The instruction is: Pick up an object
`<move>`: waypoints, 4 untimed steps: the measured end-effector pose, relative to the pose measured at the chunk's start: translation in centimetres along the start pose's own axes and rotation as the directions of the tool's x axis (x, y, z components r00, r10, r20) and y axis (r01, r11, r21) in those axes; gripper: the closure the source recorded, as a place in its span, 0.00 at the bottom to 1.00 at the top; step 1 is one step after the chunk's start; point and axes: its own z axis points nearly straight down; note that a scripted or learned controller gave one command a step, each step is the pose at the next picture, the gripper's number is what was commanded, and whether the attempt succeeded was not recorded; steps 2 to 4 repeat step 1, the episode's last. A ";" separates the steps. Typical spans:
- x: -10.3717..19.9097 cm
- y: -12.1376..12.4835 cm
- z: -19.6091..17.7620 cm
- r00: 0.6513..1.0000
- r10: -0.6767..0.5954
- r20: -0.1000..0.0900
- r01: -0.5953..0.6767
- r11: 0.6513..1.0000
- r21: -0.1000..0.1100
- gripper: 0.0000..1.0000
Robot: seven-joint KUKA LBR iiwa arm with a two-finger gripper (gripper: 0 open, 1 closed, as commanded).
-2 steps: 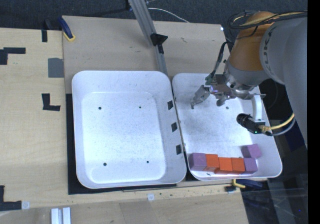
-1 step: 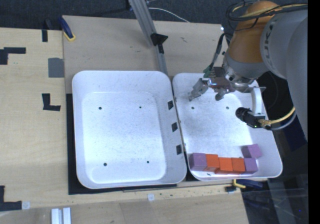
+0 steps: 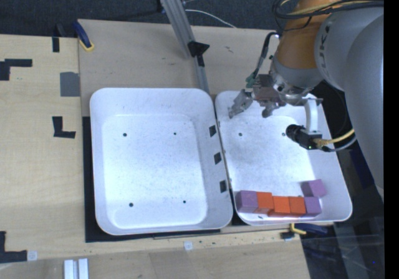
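A: Where was the tool point(image 3: 252, 105)?
B: Over the right bin's point(image 3: 274, 146) far end, fingers spread, holding nothing.
A: And the blocks point(image 3: 280, 201)?
B: Packed along the near wall, well apart from it. A descent there risked clipping the rim or nudging neighbours rather than gripping one.

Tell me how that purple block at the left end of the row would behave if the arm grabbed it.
The purple block looks square-edged and flat-sided, so it probably won't roll. It appears solid, likely stiff. It touches the orange block and sits near the bin wall, so a grab may nudge its neighbour.
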 end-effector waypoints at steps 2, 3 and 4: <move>7.1 4.3 0.4 1.000 -0.006 -0.002 0.006 1.000 -0.001 0.00; 7.1 4.3 0.4 1.000 -0.006 -0.002 0.006 1.000 -0.001 0.00; 7.1 4.3 0.4 1.000 -0.006 -0.002 0.006 1.000 -0.001 0.00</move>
